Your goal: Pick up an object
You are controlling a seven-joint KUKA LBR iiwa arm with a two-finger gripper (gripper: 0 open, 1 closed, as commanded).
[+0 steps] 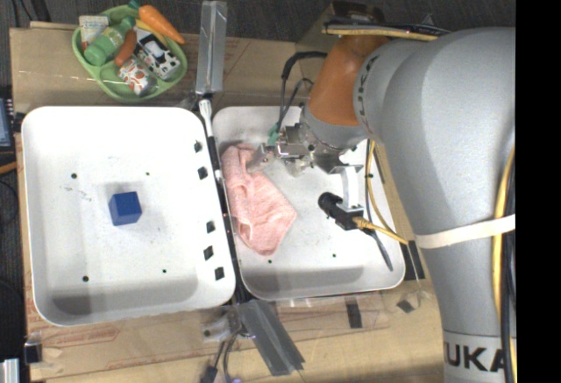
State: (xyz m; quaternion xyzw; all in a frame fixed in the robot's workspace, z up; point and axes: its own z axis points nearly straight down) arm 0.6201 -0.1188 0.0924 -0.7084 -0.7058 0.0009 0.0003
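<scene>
Low over the right white bin (386,272) hangs my end effector (279,147), at the upper corner of the crumpled pink cloth (256,199); from this slanted overhead view I cannot tell whether it is set wide, set narrow, or has any fabric in it. That pink cloth lies in the left half of the right bin, running from near the dividing wall down toward the bin's middle, bunched into folds. I judge it light, soft and limp: it will sag and drape when lifted, it cannot break, and a pinch on a raised fold or bunched ridge should hold better than one on a flat, thin edge, where the fabric could slip free. A small blue cube (125,207) sits alone in the left white bin (53,285), well apart from me, stiff and easy to square up on, but I am not near it. My arm reaches in from the right, the orange band (337,83) above my wrist angled down and leftward, the grey links bulking over the right bin's far side. Beyond the bins, on the tabletop, stands a green bowl (88,66) of toy food.
</scene>
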